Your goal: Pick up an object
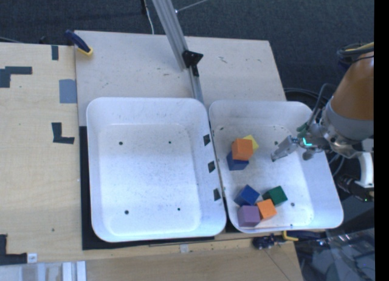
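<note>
In the camera view, the gripper (pixel 284 149) hangs over the right bin (pixel 316 213), just right of the orange block (pixel 242 149); I cannot tell its state. Best to centre above that block before descending, avoiding the yellow block (pixel 251 142) touching it.

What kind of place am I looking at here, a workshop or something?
Probably a robotics lab test bench. A robot arm reaches over two white bins, the right one holding small coloured blocks, and the plywood bench carries tape marks.
</note>
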Motion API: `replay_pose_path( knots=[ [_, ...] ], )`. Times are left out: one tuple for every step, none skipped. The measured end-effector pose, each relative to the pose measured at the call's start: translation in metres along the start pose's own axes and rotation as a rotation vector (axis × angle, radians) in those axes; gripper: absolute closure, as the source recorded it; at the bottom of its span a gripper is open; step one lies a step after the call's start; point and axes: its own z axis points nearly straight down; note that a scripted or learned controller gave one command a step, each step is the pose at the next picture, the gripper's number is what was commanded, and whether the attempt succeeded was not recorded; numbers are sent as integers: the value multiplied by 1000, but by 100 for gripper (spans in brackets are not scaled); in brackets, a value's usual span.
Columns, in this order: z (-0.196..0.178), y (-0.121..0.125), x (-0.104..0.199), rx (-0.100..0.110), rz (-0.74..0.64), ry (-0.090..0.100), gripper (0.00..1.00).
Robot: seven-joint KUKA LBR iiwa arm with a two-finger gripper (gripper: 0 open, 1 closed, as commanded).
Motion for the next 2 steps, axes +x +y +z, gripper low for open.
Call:
replay_pose_path(
  knots=[
    [-2,1,0,-4,-1,-1,0],
    [45,-1,8,1,-1,-1,0]
  ],
)
